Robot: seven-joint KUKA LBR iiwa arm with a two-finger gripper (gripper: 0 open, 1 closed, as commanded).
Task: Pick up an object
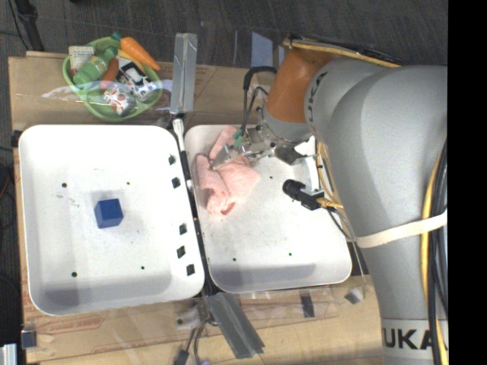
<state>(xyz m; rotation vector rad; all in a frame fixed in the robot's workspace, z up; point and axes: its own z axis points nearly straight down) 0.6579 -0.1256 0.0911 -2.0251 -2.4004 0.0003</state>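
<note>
Over the right bin [327, 268], fingers [242, 146] on pink cloth [227, 179] — grip unclear, "UKA" lettering [413, 339] on arm base.

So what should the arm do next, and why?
Probably lower a little and close on the pink cloth. The gripper sits at the cloth's upper edge in the right bin, and the cloth looks crumpled there, easy to pinch.
</note>
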